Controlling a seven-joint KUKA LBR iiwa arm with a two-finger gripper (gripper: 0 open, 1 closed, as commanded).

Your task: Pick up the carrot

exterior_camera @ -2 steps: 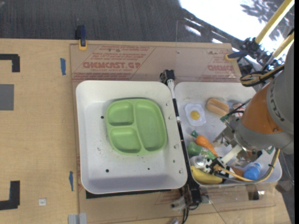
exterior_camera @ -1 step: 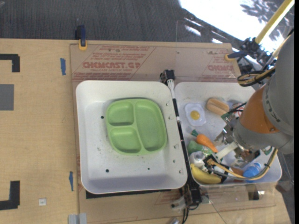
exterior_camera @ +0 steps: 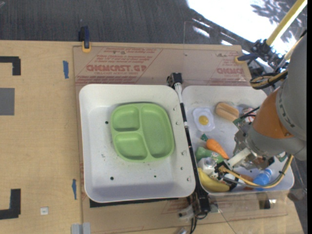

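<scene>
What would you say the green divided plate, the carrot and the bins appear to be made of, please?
The green divided plate looks like moulded plastic with a matte finish: uniform colour, soft rounded ridges. The carrot is probably a plastic toy, given its smooth, saturated orange surface, though that is unclear. The left bin and right bin look like smooth white plastic with rounded rims.

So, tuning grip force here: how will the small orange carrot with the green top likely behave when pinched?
The small orange carrot with the green top looks like a stiff, light toy. Its tapered, rounded body may slip or roll from a pinch. The yellow banana lying close by could get nudged.
</scene>
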